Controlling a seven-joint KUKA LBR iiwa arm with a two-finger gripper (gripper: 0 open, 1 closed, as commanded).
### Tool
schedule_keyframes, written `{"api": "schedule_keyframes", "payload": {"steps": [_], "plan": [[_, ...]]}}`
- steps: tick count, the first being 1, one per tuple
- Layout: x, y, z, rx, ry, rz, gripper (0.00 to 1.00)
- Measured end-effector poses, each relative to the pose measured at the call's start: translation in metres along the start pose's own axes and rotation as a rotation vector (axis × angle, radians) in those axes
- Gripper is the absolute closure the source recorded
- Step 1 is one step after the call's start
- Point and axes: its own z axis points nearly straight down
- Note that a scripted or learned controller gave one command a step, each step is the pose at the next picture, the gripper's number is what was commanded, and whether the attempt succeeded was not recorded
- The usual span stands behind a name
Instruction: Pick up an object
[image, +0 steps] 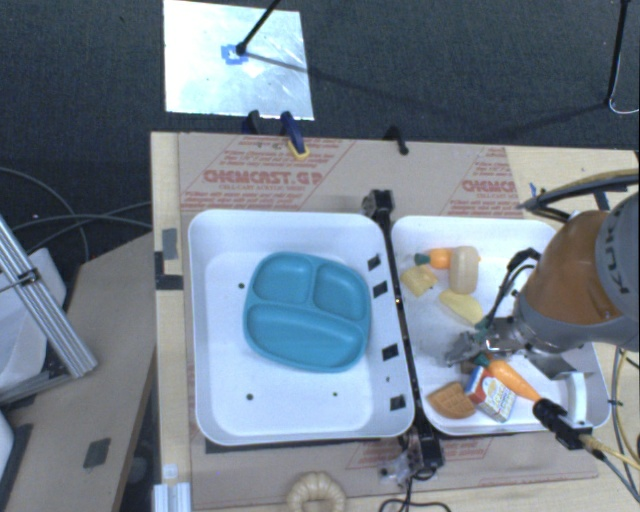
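Note:
The right bin (432, 332) holds several toy foods. At its far end lie a small orange piece (438, 259), a cream cylinder (464, 268), a yellow piece (418, 280) and a pale yellow wedge (462, 305). At the near end are a carrot (512, 377), a brown cookie-like piece (452, 401) and a small printed box (495, 398). My gripper (468, 350) hangs low in the middle of this bin, just left of the carrot and below the pale wedge. The arm's wrist hides the bin's right part.
The left bin (215, 330) carries a blue divided plate (308, 310). A black divider with clips (392, 300) runs between the bins. Cardboard (270, 175) lies under both, and a shiny sheet (238, 60) lies on the floor beyond.

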Motion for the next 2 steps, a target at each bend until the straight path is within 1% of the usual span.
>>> {"api": "schedule_keyframes", "payload": {"steps": [1, 2], "plan": [[-0.001, 0.001, -0.011, -0.003, -0.001, 0.001, 1.00], [-0.011, 0.000, -0.065, -0.006, -0.003, 0.001, 1.00]]}}
